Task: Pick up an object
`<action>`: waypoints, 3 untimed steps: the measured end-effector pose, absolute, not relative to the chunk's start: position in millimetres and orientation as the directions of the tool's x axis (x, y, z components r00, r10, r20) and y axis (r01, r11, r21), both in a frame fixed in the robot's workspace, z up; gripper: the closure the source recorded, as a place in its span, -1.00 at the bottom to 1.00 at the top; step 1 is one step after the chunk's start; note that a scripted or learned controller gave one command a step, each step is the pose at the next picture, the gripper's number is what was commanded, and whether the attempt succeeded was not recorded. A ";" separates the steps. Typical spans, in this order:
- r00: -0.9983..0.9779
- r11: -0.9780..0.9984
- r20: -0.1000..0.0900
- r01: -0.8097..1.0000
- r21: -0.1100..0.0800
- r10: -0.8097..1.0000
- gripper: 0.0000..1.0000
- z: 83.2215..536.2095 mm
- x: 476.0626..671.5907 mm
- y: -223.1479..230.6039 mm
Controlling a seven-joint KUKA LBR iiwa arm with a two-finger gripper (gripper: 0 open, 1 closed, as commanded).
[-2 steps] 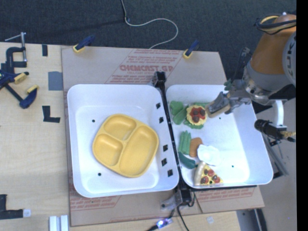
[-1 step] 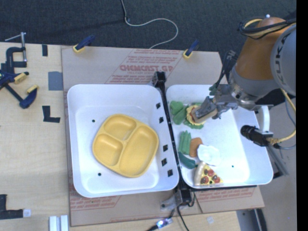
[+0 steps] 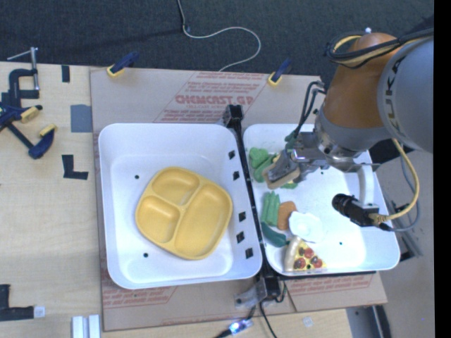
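Gripper (image 3: 285,171) low in right bin (image 3: 384,259), pinching tan toy (image 3: 287,179) at bin's 10 o'clock, beside green toy (image 3: 261,162). Risk: shallow pinch lets toy slip during lift; crowded neighbours may snag.

— What's on my bench (image 3: 49,189) right now?

— I see light wood, with a brown cardboard sheet (image 3: 204,97) laid flat on it. Two white bins sit on that sheet, left bin (image 3: 116,153) and right bin (image 3: 380,255), touching along the middle. Blue clamps (image 3: 21,118) lie at the bench's left end.
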State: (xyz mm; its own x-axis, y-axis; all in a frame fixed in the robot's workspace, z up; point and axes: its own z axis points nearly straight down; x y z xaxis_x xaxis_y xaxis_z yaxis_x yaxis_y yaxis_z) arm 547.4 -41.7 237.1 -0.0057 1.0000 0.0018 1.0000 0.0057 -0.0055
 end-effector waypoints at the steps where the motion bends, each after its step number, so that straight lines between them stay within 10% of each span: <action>1: -0.006 0.006 0.001 1.000 -0.006 1.000 1.00 236.7 530.0 9.4; 3: -0.003 0.003 -0.001 1.000 -0.005 1.000 1.00 215.5 526.9 39.4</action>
State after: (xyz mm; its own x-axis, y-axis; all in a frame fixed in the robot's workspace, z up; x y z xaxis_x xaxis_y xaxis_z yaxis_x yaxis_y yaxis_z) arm 526.9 39.4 215.5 -0.0027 1.0000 -0.0006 1.0000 0.0027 -0.0053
